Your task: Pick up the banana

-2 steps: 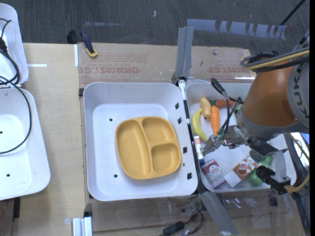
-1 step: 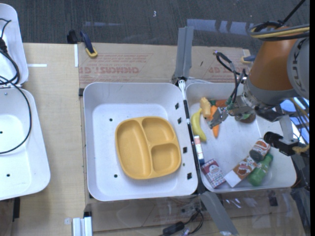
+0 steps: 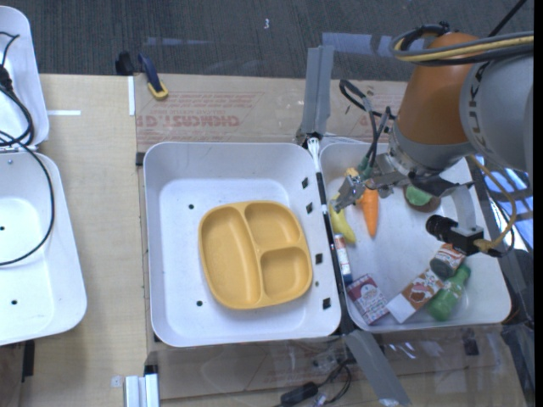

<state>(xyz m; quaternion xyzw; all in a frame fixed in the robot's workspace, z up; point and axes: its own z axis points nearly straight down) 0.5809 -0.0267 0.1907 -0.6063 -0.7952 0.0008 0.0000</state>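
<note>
The banana (image 3: 342,225) lies in the right bin (image 3: 487,309), close against its left wall, a small yellow fruit pointing down and slightly right. Just right of it, an orange carrot (image 3: 371,212) stands nearly vertical in the frame, its tip pointing down. The gripper (image 3: 355,189) sits right above both, at the upper left of that bin, hanging from the grey arm (image 3: 501,91) with its orange band, which fills the upper right of the frame. Whether the gripper is spread or pressed together cannot be told here; its metal parts overlap the tops of the banana and carrot.

A green round object (image 3: 418,196) rests beside the wrist, partly hidden. Lower in the right bin lie a green bottle (image 3: 450,293), a red and white packet (image 3: 366,298), another brown and white packet (image 3: 416,293) and a thin marker-like stick (image 3: 342,259) along the left wall.

The left bin (image 3: 165,253), at the centre of the frame, holds a yellow divided plate (image 3: 254,253) with three compartments.
</note>
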